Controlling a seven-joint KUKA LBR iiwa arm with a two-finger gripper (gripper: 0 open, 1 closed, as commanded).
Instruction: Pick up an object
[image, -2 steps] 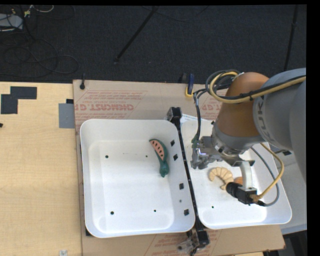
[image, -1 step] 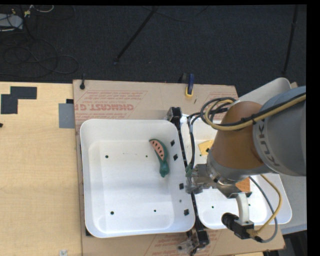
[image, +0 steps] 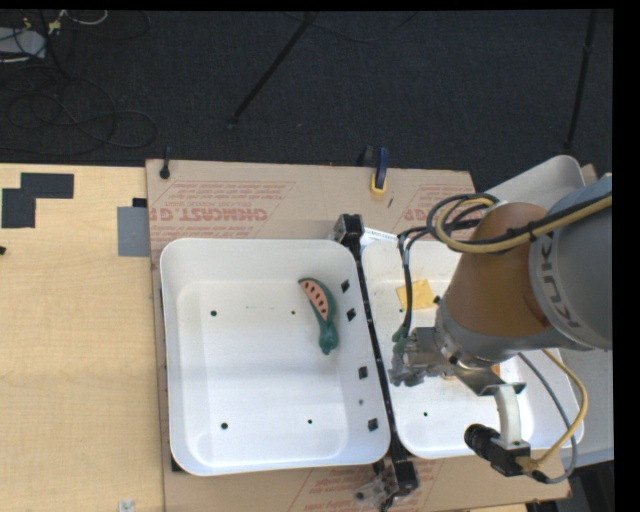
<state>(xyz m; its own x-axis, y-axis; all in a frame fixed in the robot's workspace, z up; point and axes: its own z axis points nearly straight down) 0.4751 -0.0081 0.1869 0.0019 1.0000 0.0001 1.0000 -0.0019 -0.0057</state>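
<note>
While the arm (image: 520, 290) hangs over the right bin (image: 440, 440), the one clear candidate lies in the left bin (image: 200, 400), near its right wall: a watermelon slice (image: 318, 305), red flesh with a green rind curling down to a tail. It looks like a light toy, probably soft or rubbery, thin and flat against the floor. I'd take it across the narrow rind near the middle, where it is least likely to slip. A yellow piece (image: 415, 296) shows in the right bin by the wrist. The claw (image: 405, 362) sits low there, too dark to tell whether it is spread.
</note>
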